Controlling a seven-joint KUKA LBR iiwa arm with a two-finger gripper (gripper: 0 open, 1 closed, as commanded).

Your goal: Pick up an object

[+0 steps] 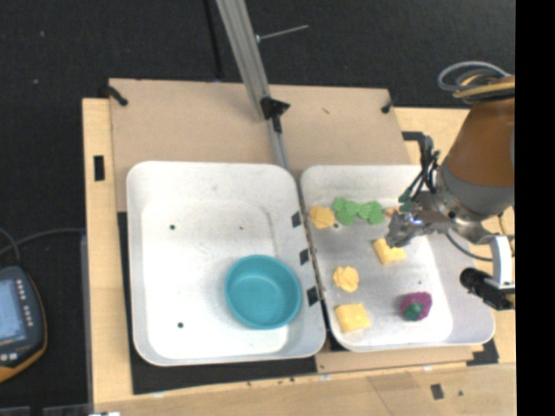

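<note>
Yellow foam wedge (pixel 389 251) lies in the right bin (pixel 460 323), directly beneath the claw (pixel 401 232), which hangs low over it. Claw state: cannot tell from this angle. Step appears to be the descent onto the wedge; next move calls for closing on it, then lifting straight up.

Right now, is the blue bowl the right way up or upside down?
Right way up. The blue bowl sits in the left bin with its open mouth facing up, so its rim and inside show.
</note>
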